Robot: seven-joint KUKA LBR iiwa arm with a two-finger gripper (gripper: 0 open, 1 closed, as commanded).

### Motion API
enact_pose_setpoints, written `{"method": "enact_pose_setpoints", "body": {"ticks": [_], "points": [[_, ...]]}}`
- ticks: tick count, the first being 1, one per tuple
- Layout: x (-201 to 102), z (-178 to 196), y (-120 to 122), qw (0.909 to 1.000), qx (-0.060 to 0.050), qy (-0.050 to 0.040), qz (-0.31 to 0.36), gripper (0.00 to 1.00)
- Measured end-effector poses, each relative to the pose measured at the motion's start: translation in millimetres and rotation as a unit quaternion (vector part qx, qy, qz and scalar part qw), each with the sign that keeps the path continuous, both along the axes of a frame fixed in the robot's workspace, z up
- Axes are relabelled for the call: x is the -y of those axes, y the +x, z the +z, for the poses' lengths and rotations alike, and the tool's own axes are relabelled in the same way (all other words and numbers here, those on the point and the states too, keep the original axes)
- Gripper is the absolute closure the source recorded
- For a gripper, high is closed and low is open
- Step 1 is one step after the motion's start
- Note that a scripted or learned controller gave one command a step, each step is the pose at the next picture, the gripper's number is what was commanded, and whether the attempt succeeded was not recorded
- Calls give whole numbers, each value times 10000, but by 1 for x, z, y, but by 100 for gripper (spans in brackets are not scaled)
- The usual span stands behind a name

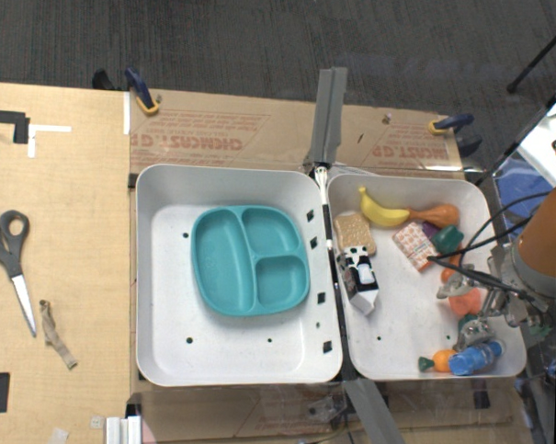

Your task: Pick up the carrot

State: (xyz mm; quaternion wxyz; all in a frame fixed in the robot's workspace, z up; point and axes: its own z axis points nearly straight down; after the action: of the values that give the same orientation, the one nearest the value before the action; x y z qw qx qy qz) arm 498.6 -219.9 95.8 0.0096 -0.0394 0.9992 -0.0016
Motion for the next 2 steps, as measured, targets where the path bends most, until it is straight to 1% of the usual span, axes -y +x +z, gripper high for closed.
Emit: {"method": "enact_pose_setpoints", "body": {"ticks": [1,2], "points": [[-36,-5,6,9947,-89,28,-1024,0],[-57,-5,54,9815,-90,33,-1914,0]]}}
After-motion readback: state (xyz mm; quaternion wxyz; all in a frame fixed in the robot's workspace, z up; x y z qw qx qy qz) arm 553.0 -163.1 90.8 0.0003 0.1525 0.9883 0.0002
